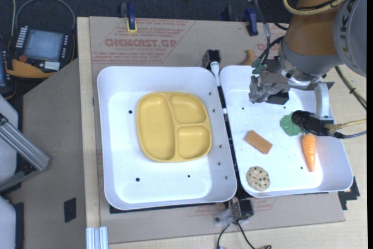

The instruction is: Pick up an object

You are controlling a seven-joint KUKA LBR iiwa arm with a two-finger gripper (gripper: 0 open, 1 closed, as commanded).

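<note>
Carrot (pixel 309 152) in rt bin, long axis near-vertical, tip down.

arm (pixel 326 20): grey w/ orange band | gripper (pixel 265 90): grey metal | cables: black+yellow

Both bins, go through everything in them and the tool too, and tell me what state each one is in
Yellow divided plate: upright, flat in the left bin, compartments bare.
Carrot: lying flat in the right bin, tip toward the near edge.
Brown block: lying flat, untouched.
Cookie: lying flat near the front rim.
Green piece: partly hidden by black hardware.
Tool: hovering over the right bin, holding nothing visible.
</note>
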